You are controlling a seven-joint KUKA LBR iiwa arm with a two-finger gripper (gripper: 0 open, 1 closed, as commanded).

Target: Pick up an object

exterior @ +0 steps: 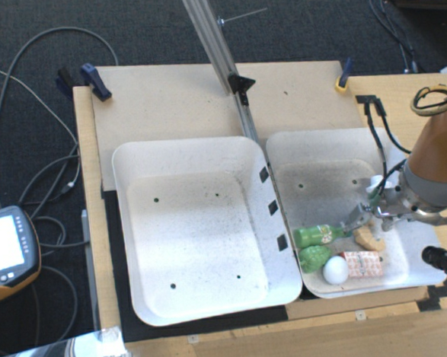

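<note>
Gripper (366, 219) low in right bin (313, 156), jaw state unreadable. Just below it, near corner, tan chunk (369, 239): looks light, rigid; pinch across its narrow sides.

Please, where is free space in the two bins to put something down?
The left white bin offers bare floor from wall to wall. In the right white bin, the back half is free; its front corner is crowded: green packet, white ball, red-patterned box, gripper.
</note>
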